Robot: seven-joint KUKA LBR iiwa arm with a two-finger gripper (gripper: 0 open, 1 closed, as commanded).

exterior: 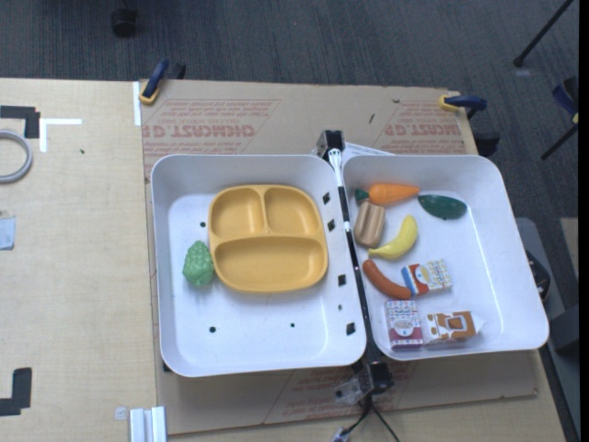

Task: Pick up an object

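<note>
Cardboard sheet point(304, 118) under the bins carries red printed lettering, upside down from this view, partly readable as "CHEMCAST GP". Small cartons in the right bin have printed faces, text too small to read.

Right bin point(502, 247) holds the pickable objects: orange carrot point(392, 192) at the top, dark green vegetable point(443, 206) just beside it to the right, tan bread-like roll point(369, 224) below the carrot, yellow banana point(399, 238) touching the roll's right side, red-orange sausage point(385, 280) lower down, small white carton point(428, 276) touching the sausage's end, red-and-white carton point(403, 326) and orange carton point(452, 328) side by side near the front wall.

Left bin point(175, 274) holds a yellow divided plate point(268, 238) with three compartments, and a green leafy toy point(198, 264) touching the plate's left edge.

Items in the right bin crowd its left half, several in contact. Blue-yellow clamps point(154, 80) pin the cardboard at the back corners. Gripper state: cannot tell.
</note>
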